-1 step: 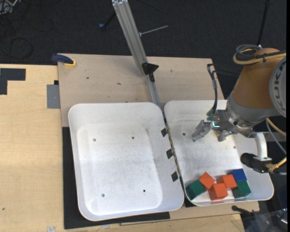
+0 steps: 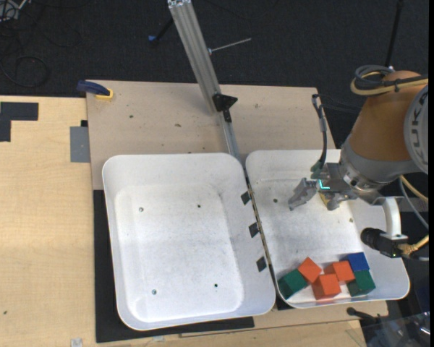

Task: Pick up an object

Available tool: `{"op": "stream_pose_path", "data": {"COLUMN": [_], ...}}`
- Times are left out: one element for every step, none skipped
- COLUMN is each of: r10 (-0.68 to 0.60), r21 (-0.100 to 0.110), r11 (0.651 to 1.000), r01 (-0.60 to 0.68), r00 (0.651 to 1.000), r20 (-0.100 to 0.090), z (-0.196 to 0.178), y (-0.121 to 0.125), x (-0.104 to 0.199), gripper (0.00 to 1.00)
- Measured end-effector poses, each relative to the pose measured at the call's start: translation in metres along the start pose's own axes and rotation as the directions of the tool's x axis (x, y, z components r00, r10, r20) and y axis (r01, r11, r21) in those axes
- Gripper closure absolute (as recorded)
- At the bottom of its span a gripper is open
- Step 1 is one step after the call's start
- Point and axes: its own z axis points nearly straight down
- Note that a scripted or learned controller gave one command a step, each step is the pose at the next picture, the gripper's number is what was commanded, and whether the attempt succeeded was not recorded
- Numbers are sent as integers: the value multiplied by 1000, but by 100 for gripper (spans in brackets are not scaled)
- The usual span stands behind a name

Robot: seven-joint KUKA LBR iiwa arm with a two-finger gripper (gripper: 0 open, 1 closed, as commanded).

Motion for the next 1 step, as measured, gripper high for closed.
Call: {"op": "stream_pose_path", "data": {"r10": [-2], "r21": [7], "r11": [1000], "r01": [2], "r00": [1000], "r20": [-1], "z": [63], "y": [-5], "x": [-4], "gripper": [0]}}
